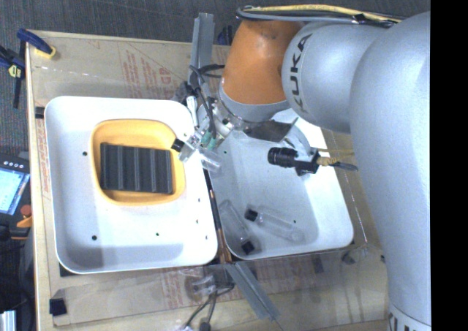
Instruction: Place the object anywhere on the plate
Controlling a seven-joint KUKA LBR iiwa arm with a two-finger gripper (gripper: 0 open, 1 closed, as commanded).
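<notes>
A yellow plate (136, 130) with a dark ridged middle lies in the left white bin (73, 234). My gripper (193, 144) hangs over the divider between the bins, right at the plate's right rim. A small pale piece with a black tip (178, 145) shows at the gripper's end, over the plate's edge; whether it is a held thing I cannot tell. Two clear tubes with black caps lie in the right bin (333, 231): one (274, 220) near the middle, the other (235, 231) by the left wall.
The grey arm with its orange band (252, 59) covers the back of the right bin. A black cylinder with a yellow cable (292, 157) juts out below the wrist. Cardboard (110, 59) lines the bench around the bins, and a small screen (11, 187) sits at the far left.
</notes>
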